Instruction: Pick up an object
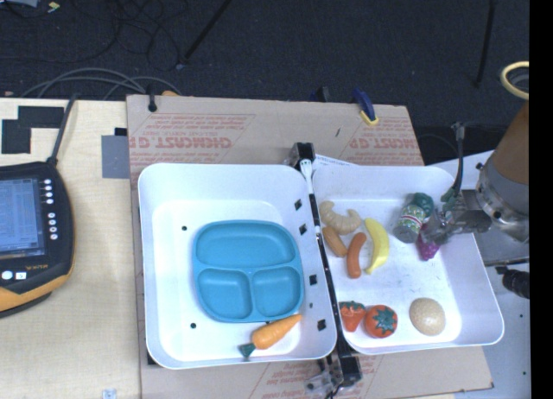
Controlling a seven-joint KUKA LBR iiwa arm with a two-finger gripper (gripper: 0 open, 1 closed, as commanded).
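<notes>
Reaching in from the right, the gripper (442, 226) hung low over the right bin (484, 324), near its far right side. I could not tell how the jaws stood, because the dark metal there ran together with the toys under it. Two small toys sat right at the tip. A purple toy (428, 246) lay just below it and looked to be touching it. A green and grey toy (415, 215) lay just to its left. Either one could be the thing to pick up, and I could not tell if any toy was between the jaws. The next move would likely be a short drop, not a long reach. Farther left lay a yellow banana (377, 244), with its long side running up and down the bin, and beside it a red sausage (355, 255) and a tan croissant (340, 218). Near the front edge sat a pale egg (426, 315) and a red tomato (381, 320), well apart from the gripper. In the left bin (160, 190) sat a blue plate (246, 269) and an orange carrot (276, 332), far away. Both bins rested on the bench (86, 216).
</notes>
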